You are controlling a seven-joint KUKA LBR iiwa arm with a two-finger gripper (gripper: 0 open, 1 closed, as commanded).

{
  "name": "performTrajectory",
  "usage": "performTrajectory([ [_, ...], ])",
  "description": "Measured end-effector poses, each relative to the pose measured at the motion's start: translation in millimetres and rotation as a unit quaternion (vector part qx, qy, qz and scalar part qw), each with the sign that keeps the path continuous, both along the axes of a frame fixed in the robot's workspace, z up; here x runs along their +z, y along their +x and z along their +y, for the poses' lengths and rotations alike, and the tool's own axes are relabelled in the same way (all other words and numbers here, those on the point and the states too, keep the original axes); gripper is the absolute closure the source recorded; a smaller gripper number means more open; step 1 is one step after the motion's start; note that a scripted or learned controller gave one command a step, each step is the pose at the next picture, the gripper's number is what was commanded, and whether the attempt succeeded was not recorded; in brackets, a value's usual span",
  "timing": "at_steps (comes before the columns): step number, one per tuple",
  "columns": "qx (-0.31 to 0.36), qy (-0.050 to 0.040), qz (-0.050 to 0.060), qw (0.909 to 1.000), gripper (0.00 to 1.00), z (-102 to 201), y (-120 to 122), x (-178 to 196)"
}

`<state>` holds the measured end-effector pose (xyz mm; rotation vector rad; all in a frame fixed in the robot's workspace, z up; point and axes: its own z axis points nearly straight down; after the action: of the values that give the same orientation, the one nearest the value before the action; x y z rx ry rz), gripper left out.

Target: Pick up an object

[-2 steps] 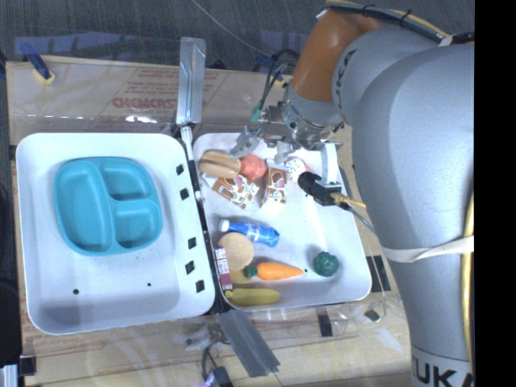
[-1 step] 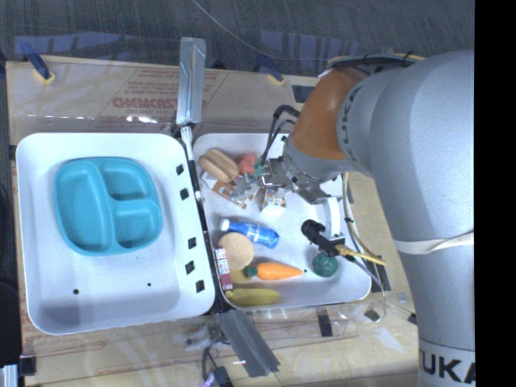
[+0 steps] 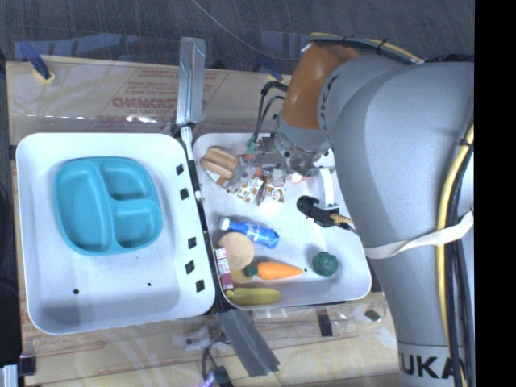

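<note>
One end effector [image 3: 260,161] low over small cartons [image 3: 256,188] (right bin [image 3: 355,274]).

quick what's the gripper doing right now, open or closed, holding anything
Gripper: low in the right bin, over the small cartons beside the bread roll. Open or closed cannot be told, and no object is visibly held.

tray [image 3: 109,202] lies in the left bin [image 3: 48,297]; carrot [image 3: 278,271] lies in the right bin [image 3: 355,285].
</note>
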<state>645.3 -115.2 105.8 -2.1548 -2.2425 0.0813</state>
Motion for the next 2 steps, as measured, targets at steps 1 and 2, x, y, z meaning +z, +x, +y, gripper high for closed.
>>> performTrajectory([
  [1, 0.047, 0.0051, -0.043, 0.9980, 0.00, 17.8, -99.2, 3.8],
  [2, 0.202, 0.0083, -0.040, 0.9785, 0.00, 4.6, -27.4, 2.3],
])
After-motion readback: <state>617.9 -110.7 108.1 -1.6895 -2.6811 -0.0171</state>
